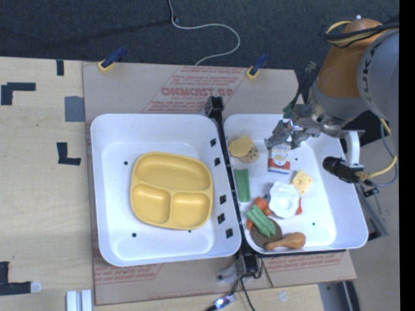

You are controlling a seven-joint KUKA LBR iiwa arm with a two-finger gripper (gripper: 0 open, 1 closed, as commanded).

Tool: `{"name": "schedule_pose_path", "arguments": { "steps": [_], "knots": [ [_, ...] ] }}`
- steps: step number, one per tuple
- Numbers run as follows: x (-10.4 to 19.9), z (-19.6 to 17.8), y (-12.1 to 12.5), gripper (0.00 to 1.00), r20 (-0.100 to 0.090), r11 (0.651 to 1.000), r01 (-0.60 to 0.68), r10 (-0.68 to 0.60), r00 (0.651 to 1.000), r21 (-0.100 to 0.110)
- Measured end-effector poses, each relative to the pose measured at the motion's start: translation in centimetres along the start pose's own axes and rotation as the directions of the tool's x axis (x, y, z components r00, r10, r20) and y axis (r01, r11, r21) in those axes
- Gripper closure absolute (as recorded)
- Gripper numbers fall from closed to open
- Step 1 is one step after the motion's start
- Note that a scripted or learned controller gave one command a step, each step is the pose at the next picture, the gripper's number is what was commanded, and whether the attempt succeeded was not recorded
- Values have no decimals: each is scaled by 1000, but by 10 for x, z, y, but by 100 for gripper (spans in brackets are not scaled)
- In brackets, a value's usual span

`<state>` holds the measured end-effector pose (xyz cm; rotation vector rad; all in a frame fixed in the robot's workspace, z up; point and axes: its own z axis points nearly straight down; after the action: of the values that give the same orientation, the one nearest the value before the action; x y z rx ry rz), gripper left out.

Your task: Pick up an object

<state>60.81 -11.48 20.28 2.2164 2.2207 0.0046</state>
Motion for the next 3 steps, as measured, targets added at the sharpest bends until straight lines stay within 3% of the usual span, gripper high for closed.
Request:
{"name": "schedule_pose_path", "arguments": {
  "steps": [1,3],
  "knots": [
    [1,-23,1,100,-1,1000,0,0,1000,4],
    [105,-33,-49,100,-3,1000,4,-4,1000,9]
  ]
}}
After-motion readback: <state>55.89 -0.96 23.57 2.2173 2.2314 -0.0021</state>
